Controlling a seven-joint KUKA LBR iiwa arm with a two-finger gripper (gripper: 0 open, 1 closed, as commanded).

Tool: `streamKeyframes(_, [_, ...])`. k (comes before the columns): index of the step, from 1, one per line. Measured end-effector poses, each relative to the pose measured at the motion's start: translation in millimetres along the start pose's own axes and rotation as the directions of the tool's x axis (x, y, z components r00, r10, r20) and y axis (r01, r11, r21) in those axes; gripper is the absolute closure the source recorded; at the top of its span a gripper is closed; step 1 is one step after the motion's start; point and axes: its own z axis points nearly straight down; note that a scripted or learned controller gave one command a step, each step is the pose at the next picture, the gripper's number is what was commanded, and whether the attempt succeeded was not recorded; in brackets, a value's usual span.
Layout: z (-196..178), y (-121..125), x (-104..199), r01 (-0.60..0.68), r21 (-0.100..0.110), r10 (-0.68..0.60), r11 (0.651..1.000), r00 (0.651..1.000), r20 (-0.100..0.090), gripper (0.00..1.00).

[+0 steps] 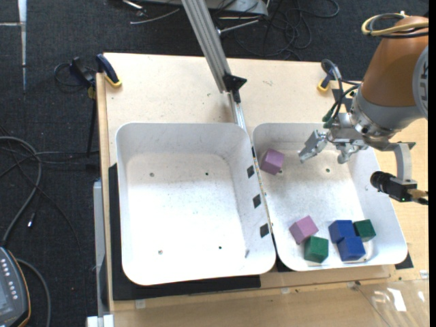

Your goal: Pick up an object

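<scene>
Blocks are the candidates here, all lying in the right bin [381, 203]. Going left to right: a lone purple cube [272, 161] sits near that bin's left wall toward the far edge; another purple cube [303, 228], a green cube [316, 248], two blue cubes [346, 238] and a dark green cube [364, 229] crowd the near right corner. They look small, rigid and light, probably easiest pinched across flat opposite faces. The gripper [327, 148] hovers just right of the lone cube, fingers spread apart, holding nothing.

The gripper [328, 148] hangs open over the right bin [388, 213], near a purple block [272, 161] at the bin's far left.
</scene>
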Motion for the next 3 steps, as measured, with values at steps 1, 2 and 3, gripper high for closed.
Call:
streamKeyframes(1, [125,-77,-19,-0.004,0.009,0.004,1.0,1.0,-0.001,0.0])
streamKeyframes(2, [150,-41,-2,0.005,-0.003,-0.005,1.0,1.0,0.0,0.0])
streamKeyframes(3, [148,28,6,0.005,-0.008,-0.005,1.0,1.0,0.002,0.0])
